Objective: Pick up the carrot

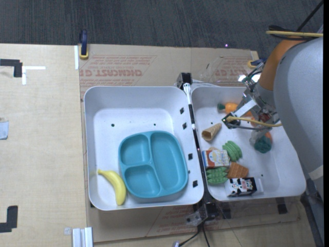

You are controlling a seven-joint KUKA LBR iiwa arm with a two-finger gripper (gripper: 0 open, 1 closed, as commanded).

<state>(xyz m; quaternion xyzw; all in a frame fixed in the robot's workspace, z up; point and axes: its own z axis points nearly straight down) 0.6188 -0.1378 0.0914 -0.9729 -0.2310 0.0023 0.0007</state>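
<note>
The grey arm with its orange band enters from the right and hangs over the far right part of the right white bin (288,187). Its two-finger gripper (230,120) is low over the bin's middle; whether it is open or closed cannot be told. The orange carrot (231,107) lies just beyond the gripper, near the bin's far wall, beside a small green piece; it is not between the fingers. Just left of the gripper lies a tan ice-cream cone (211,132). Nearer the front sit a small printed carton (217,158), a green leafy vegetable (234,150), a green pea pod (216,175), an orange wedge (237,170) and a black-and-white carton (242,186). A teal object (263,144) rests under the arm. The left white bin (103,107) holds a blue three-part plate (152,163) and a yellow banana (116,185) at its front left corner.
</note>
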